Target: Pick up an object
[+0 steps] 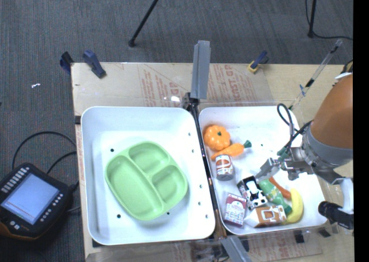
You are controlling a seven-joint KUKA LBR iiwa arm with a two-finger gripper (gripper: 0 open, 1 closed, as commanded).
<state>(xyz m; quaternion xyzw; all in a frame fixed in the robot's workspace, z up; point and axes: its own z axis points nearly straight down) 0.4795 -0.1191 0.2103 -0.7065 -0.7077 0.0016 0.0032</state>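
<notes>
The hand (260,189) is low in the right bin (262,117), over the toy food pile by the banana (297,204) and the small carton (268,215). I cannot tell how it is set. Nothing looks lifted, so the picking up seems not done yet.

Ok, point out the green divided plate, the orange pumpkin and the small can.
green divided plate (146,181), camera view, centre ridge.
orange pumpkin (216,137), camera view, its body.
small can (224,167), camera view, its side.

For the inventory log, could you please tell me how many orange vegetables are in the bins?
2, both in the right bin: a pumpkin near its upper left, and a carrot just below it. Others may be hidden.
</notes>
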